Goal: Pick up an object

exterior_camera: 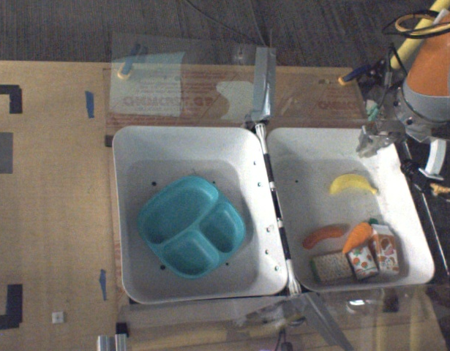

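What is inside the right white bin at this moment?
The right bin holds a banana, a sausage, a carrot, two small cartons and a sponge. Anything under the cartons is covered. The gripper hangs over the far corner.

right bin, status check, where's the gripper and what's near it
Gripper over the right bin's top right corner, nothing between its fingers. Banana nearest, lying loose below it. Nothing between the two; sausage, carrot, cartons clustered lower.

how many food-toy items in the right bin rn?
5, clustered: banana mid-bin; sausage below it; carrot, grey block and juice cartons by the near edge. Cartons may be two; overlap could hide more.
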{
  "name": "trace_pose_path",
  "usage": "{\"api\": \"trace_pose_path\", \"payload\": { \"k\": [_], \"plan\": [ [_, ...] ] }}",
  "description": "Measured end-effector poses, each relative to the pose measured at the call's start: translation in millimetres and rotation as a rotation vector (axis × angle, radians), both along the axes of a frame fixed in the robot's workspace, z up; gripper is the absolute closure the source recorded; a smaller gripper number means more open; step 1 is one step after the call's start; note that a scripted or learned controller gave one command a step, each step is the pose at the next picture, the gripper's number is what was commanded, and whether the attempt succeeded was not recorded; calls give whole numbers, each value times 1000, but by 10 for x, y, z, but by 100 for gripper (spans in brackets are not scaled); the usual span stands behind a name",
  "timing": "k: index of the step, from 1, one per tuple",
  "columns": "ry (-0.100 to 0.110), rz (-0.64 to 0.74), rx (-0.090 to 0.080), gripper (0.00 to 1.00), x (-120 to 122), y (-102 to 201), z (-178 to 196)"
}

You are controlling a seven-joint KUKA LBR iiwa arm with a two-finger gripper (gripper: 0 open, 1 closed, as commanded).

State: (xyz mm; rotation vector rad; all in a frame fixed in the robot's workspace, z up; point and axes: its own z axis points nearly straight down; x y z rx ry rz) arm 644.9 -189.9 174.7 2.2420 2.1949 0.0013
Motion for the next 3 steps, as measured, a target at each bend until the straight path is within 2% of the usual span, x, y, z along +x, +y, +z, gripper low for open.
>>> {"api": "trace_pose_path", "payload": {
  "k": [1,2,3],
  "plan": [
    [2,2,1,0,1,16,-6],
    [-1,33,0,0,-213,-17,-878],
    [-6,36,-2,100,-195,-9,-760]
  ]
}}
